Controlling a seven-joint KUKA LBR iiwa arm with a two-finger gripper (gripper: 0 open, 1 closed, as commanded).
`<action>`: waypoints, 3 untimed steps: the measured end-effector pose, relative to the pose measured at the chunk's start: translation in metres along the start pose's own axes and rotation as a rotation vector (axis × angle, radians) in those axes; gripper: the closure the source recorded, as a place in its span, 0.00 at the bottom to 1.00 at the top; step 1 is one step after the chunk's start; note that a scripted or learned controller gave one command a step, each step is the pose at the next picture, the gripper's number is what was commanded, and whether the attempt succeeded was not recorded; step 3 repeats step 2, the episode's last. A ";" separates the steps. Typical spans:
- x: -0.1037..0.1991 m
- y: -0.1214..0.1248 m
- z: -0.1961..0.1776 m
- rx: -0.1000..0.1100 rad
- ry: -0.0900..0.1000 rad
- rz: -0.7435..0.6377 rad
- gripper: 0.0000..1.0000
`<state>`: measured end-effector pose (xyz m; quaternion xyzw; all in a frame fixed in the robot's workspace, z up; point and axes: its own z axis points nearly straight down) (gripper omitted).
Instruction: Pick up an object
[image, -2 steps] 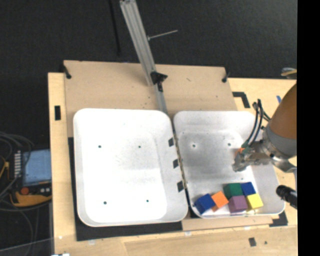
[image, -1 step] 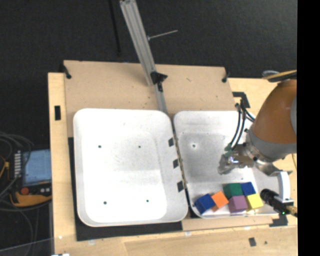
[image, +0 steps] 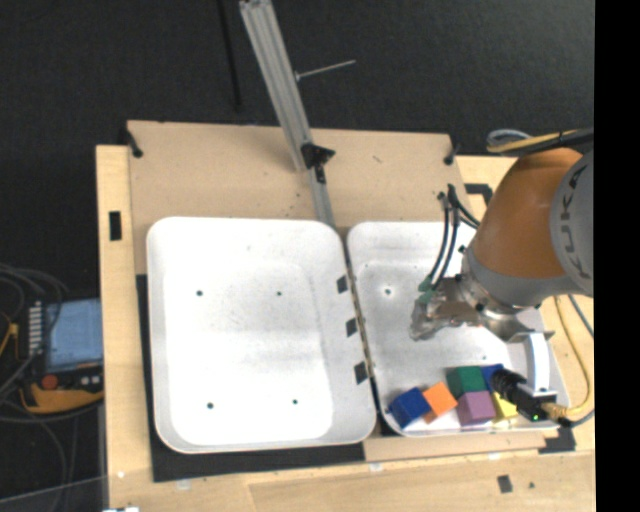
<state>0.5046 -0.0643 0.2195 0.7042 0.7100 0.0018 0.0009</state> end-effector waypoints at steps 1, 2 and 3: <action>0.049 0.005 -0.014 0.001 0.000 0.002 1.00; 0.107 0.015 -0.013 0.003 0.001 -0.001 1.00; 0.107 0.015 -0.013 0.003 0.001 -0.001 1.00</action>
